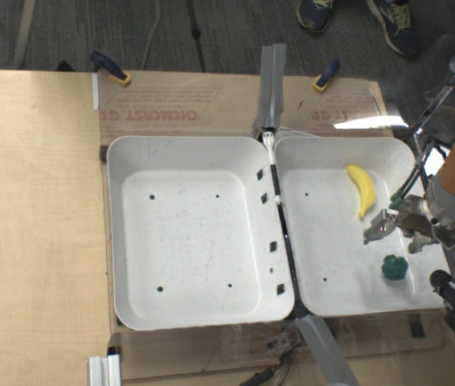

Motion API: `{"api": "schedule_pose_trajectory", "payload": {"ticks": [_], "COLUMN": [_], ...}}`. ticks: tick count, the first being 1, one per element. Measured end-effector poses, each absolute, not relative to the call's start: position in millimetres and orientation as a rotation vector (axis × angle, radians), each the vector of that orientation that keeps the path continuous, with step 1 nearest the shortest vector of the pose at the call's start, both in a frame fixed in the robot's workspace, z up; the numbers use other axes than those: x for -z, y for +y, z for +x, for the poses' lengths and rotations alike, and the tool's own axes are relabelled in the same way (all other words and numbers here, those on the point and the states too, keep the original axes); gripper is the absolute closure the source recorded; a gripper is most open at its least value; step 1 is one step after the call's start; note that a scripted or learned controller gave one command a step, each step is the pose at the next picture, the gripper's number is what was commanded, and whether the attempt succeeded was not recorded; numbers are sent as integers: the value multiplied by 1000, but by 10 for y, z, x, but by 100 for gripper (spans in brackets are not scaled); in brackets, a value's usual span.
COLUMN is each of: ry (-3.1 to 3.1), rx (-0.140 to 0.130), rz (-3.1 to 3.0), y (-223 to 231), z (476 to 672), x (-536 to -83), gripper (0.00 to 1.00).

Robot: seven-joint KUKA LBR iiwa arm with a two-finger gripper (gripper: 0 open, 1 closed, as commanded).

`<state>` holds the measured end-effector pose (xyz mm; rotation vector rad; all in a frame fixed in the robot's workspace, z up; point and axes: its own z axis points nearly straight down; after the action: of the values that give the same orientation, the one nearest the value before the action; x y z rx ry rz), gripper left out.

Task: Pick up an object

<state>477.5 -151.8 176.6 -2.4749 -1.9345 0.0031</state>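
A yellow banana (362, 187) lies in the right bin (324, 256), toward its far right part. A small green object (395, 268) sits nearer the bin's front right corner. My gripper (395, 236) hangs over the right bin between the two, just above the green object and below the banana's lower tip. Its fingers (375, 231) stand apart and nothing shows between them. The arm's grey wrist and orange band come in from the right edge.
The left bin (123, 215) lies beside the right one, joined by a black hinge strip down the middle. Cardboard lies behind the bins with two clamps (111, 68) on it. Bare wooden bench stretches to the left.
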Motion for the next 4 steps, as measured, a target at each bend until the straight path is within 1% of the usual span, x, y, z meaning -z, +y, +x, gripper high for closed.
{"api": "schedule_pose_trajectory", "payload": {"ticks": [1, 2, 3, 4], "ry": [-1947, -2003, -1993, -1948], "rx": [-4, -3, -3, -3], "rz": [-2464, -2420, -2428, -2465], "y": [-1326, -1812, -1821, -1926], "z": [5585, 5060, 5718, 6321], "x": [-910, -1666, -909, -915], "gripper": [0, 0, 0, 0]}}
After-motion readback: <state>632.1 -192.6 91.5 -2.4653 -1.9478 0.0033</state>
